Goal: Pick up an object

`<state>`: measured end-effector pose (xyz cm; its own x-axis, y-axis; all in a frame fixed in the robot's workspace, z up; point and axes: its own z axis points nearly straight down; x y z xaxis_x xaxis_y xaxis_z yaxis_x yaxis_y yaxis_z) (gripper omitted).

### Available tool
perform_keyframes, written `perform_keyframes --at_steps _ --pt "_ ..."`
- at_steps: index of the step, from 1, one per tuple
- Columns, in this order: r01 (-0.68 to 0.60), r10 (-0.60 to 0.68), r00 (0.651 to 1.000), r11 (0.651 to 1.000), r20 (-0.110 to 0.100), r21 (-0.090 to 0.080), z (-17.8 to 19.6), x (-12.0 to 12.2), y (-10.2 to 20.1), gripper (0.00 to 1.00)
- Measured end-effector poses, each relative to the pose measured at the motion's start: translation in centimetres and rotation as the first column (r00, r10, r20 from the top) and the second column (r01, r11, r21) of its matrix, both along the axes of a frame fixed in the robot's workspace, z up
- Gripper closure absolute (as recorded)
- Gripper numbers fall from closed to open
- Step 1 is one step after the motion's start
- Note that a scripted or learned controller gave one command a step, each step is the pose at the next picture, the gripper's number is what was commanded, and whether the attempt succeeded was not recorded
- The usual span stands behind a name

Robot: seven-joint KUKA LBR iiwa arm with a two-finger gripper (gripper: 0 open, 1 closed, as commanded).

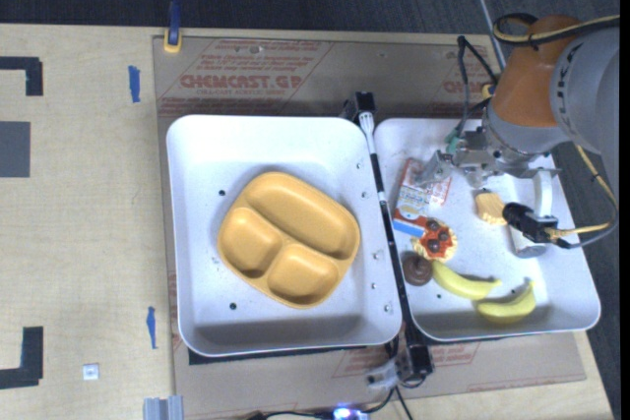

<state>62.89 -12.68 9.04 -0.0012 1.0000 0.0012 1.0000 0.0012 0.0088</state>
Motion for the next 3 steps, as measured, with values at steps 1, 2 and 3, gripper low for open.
perform_keyframes --at_steps 1,2,3 --pt "0.002 -0.002 1.000 1.000 0.005 -0.003 0.0 -5.8 0.9 0.00" --pt "0.004 -0.004 1.000 1.000 0.006 -0.004 -0.1 -11.0 3.4 0.00" --pt "0.003 -0.002 1.000 1.000 0.010 -0.002 1.0 -10.8 3.6 1.00"
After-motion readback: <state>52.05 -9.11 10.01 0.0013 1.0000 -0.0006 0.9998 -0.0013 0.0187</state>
